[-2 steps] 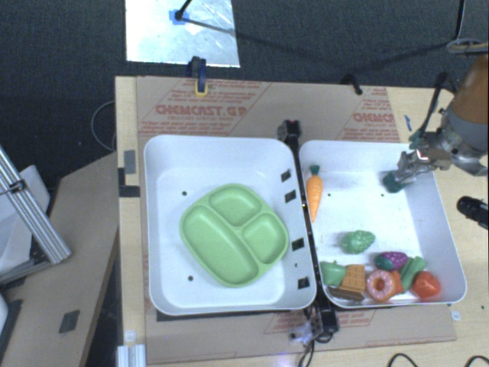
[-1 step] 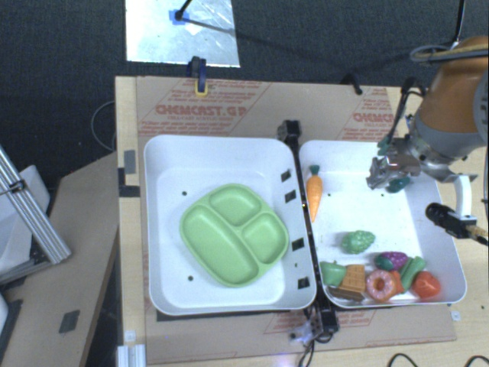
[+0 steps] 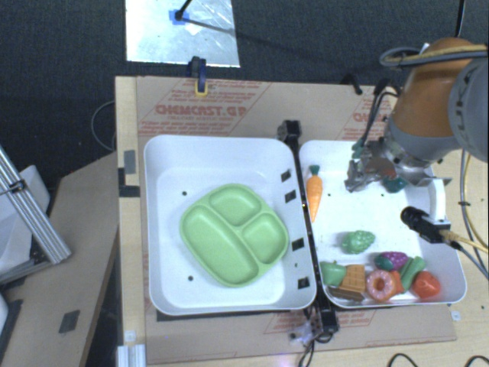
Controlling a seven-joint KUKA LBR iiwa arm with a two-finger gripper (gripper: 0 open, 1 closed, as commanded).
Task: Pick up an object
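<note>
The right bin (image 3: 333, 159) holds toy food. An orange carrot (image 3: 313, 192) lies by its left wall, and a green broccoli piece (image 3: 357, 241) sits in the middle. Along the front lie a green pepper (image 3: 332, 272), a cracker-like waffle (image 3: 353, 280), a pink donut (image 3: 380, 284), purple grapes (image 3: 391, 261), a green vegetable (image 3: 412, 268) and a red tomato (image 3: 426, 284). My gripper (image 3: 361, 176) hangs over the bin's back part, right of the carrot. A teal object (image 3: 394, 182) shows just beside it, partly hidden by the wrist.
The left bin (image 3: 164, 205) carries a light green divided plate (image 3: 233, 234). A black divider (image 3: 299, 205) runs between the bins. A black part of the arm (image 3: 419, 222) juts over the right bin's right side. A foil sheet (image 3: 182, 20) lies behind the bench.
</note>
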